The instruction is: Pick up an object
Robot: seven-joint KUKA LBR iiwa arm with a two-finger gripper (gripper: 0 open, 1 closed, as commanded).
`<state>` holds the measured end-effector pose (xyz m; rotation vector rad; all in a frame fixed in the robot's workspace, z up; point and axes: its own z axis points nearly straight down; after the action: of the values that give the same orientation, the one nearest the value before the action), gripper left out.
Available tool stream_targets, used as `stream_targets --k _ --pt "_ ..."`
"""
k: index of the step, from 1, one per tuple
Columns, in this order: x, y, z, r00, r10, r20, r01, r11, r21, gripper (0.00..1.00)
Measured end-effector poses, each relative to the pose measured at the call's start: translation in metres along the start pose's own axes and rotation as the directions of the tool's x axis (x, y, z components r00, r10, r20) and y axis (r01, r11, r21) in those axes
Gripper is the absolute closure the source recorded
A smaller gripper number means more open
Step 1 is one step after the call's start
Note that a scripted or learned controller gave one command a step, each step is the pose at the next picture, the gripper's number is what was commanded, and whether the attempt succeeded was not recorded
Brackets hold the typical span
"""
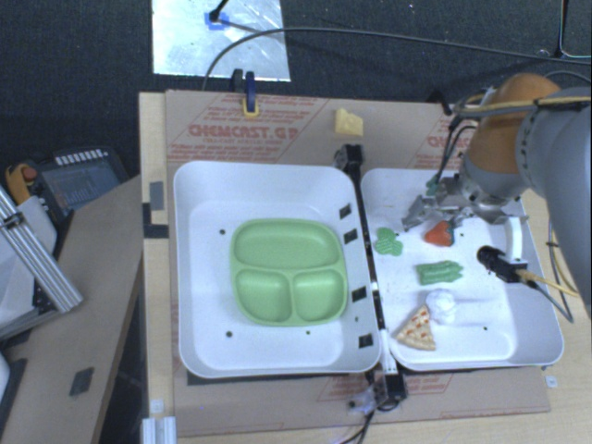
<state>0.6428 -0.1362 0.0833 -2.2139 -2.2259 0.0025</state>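
- Hovering low in the right shallow white bin (527,340), the grey two-finger claw (433,213) points toward 9 o'clock.
- The small red-orange rounded toy (439,235) lies just beside the claw tips, at 5 o'clock from them, not between them.
- Whether the claw is wide or narrow cannot be told.
- The green ridged oblong toy (437,271) lies farther out at 6 o'clock, its long axis running 3 to 9.

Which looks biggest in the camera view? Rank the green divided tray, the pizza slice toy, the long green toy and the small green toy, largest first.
1. Green divided tray, by far.
2. and 3. Pizza slice toy and long green toy look about alike, so I won't rank them.
4. Small green toy.
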Motion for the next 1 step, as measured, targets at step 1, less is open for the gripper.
stream_targets --k 1 --pt "-0.0005 0.0016 -0.0141 1.0 -0.001 0.002 0.001 1.0 -0.006 1.0"
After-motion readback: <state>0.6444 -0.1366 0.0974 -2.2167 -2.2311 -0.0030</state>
